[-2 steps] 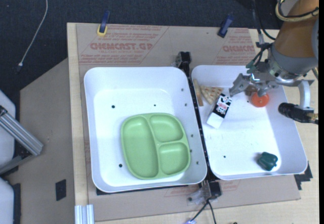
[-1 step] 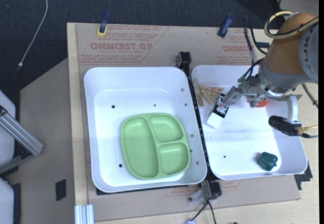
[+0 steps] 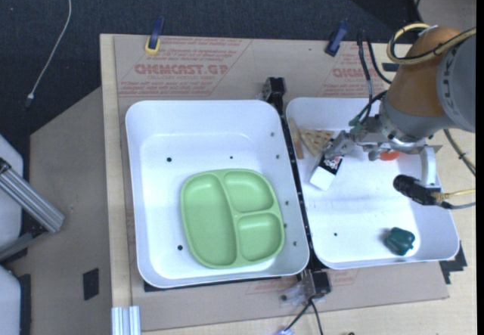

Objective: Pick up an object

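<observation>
Right bin [image 3: 355,246]: gripper [image 3: 333,159] low at its 10 o'clock corner, beside a small white and black object [image 3: 325,173]; state of the fingers cannot be told, nor any hold on it. Green object [image 3: 400,240] at 5 o'clock, well apart. Left bin [image 3: 151,197]: green divided tray [image 3: 231,216]. Risk: the nearby bin wall may block a clean closure, so the small object could slip free.

A small dark-green object [image 3: 400,240] lies at five o'clock in the right bin [image 3: 355,246]; a white block [image 3: 322,179] lies at nine o'clock.
</observation>
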`<state>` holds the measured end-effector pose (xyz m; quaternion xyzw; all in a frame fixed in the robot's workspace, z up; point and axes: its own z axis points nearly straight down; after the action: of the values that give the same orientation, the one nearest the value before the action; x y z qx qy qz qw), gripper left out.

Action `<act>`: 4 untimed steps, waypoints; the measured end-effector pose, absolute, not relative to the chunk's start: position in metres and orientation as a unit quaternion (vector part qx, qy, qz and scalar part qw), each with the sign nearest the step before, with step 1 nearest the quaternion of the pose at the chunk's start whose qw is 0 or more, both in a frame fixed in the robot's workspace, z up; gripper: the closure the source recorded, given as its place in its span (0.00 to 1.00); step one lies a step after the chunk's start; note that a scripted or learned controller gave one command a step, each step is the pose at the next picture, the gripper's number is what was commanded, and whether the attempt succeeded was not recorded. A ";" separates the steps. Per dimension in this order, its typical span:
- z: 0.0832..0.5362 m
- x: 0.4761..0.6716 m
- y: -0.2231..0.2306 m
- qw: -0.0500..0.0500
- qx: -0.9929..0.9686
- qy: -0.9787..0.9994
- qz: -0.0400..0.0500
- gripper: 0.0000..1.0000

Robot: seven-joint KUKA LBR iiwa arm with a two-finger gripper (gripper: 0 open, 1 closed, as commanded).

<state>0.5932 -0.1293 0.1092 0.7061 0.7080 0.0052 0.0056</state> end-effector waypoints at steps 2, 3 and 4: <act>0.179 0.600 -0.119 0.003 0.706 0.708 0.002 1.00; 0.230 0.592 -0.117 0.003 0.707 0.708 0.002 1.00; 0.254 0.593 -0.117 0.003 0.707 0.708 0.001 1.00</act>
<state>0.5930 -0.1166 0.2539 0.7067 0.7075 0.0015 0.0026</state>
